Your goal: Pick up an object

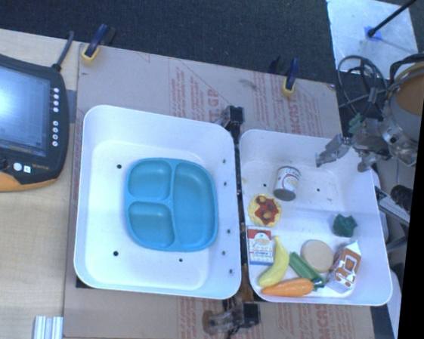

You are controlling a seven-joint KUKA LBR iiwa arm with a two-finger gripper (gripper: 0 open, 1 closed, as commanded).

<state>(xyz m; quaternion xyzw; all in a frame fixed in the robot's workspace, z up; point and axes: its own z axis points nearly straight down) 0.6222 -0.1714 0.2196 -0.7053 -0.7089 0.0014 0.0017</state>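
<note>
Gripper (pixel 349 152): metal fingers spread open, holding nothing, above right bin (pixel 373 192) rear edge. Cylindrical can (pixel 287 183), curved banana (pixel 276 263), tapered carrot (pixel 287 287) lie in that smooth white bin.

A small can (pixel 287 182) stands up in the right bin (pixel 365 292). Toy food lies near the front: banana (pixel 276 265), carrot (pixel 287 287).

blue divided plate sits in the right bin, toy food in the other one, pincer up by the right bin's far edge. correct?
Not quite. The camera view shows the blue divided plate in the left bin. The toy food lies in the right bin, and the pincer is up by that bin's far edge.
</note>
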